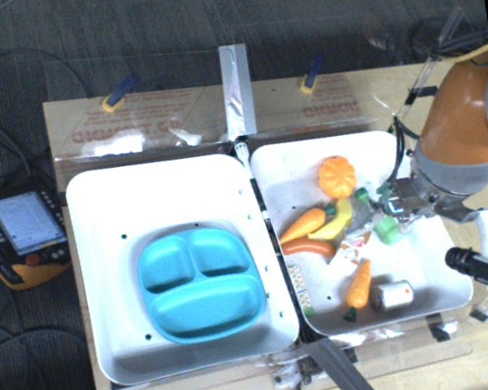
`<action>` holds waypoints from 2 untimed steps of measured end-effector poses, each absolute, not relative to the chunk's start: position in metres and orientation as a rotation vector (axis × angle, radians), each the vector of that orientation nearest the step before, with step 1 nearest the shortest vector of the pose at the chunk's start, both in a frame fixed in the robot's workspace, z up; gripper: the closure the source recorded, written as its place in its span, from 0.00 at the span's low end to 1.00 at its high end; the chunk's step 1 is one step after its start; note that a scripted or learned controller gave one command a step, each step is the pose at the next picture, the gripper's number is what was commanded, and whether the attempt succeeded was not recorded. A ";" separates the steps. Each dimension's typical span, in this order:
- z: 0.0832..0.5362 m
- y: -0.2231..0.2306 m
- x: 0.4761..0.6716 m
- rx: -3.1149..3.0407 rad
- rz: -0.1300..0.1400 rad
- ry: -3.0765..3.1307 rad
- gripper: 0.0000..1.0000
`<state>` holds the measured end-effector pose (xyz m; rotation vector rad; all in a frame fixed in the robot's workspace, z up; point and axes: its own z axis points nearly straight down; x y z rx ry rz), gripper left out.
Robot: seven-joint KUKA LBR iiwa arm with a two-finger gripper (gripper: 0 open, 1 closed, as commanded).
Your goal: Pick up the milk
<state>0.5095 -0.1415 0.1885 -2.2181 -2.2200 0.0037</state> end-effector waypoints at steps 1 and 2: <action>0.181 -0.037 0.529 -2.351 0.006 -2.078 0.00; 0.188 -0.037 0.529 -2.349 0.011 -2.076 1.00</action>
